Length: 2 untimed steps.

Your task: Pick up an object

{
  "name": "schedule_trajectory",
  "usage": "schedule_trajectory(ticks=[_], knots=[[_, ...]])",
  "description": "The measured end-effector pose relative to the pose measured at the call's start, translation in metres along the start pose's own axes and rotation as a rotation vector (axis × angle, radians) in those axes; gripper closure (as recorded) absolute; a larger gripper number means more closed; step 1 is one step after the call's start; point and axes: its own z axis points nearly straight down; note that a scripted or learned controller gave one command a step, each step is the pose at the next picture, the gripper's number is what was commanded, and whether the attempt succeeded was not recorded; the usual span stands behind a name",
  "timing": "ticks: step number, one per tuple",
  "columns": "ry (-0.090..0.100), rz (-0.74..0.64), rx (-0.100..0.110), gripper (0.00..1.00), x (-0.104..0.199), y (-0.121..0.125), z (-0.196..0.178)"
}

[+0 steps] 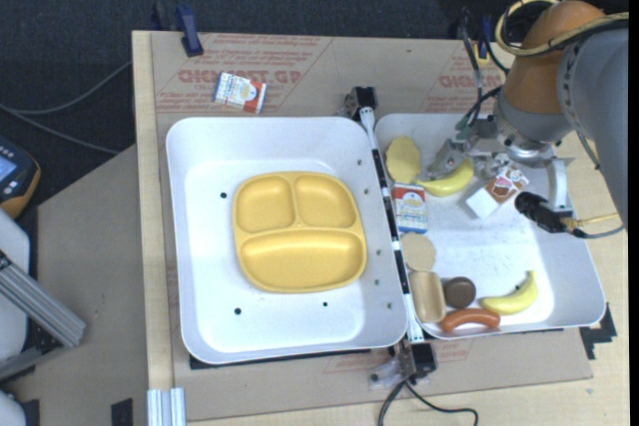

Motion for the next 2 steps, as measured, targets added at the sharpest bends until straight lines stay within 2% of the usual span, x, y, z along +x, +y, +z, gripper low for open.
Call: schedule_trajectory(ticks=[1,2], knots=[[0.0,-0.005,-0.007,1.0,0.004,0.003,-0.013],[0.003,-0.014,-0.017,1.0,0.08,0.012,-0.109]])
